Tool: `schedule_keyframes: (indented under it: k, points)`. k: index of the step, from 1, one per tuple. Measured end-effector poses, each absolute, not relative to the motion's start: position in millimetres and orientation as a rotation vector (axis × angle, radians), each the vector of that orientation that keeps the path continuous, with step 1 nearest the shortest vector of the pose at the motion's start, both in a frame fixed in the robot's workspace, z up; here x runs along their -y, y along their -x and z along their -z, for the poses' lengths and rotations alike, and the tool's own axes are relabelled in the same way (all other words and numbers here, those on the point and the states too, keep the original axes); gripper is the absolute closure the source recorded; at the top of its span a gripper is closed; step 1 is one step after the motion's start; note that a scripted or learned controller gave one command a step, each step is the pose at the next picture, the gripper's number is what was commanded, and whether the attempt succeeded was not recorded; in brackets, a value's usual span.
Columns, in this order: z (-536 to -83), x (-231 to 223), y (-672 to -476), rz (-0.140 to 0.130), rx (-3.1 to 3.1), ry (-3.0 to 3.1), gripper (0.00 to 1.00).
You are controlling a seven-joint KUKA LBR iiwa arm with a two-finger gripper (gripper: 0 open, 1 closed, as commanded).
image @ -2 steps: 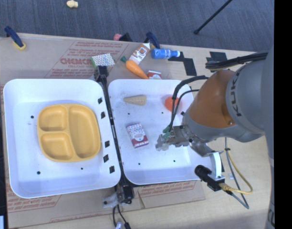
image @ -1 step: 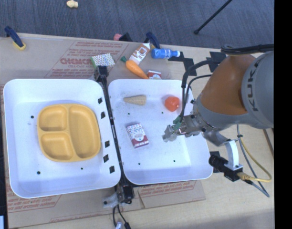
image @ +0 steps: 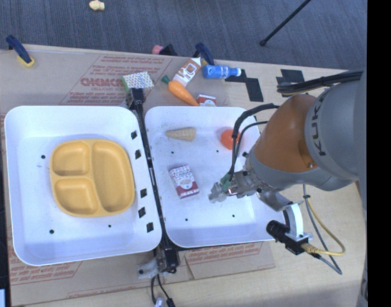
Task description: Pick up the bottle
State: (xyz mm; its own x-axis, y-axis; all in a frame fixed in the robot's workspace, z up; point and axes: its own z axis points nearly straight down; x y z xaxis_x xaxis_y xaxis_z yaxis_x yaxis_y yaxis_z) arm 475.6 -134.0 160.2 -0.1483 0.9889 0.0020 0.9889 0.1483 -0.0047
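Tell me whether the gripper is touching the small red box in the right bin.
Apart. The camera view shows bare white bin floor between the gripper and the small red box lying to its left in the right bin.

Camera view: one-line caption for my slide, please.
Gripper hovers in the right bin near a small red box; the blue bottle lies outside on the cardboard.
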Motion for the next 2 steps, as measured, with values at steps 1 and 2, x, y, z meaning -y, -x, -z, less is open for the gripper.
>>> schedule_keyframes:
  k: [1, 2]
  points:
    - [-288.5, 149.4, -477.0, -0.001, 2.435, 1.986, 1.0]
    - [-140.4, 132.6, -475.2, -0.003, 2.52, 1.864, 1.0]
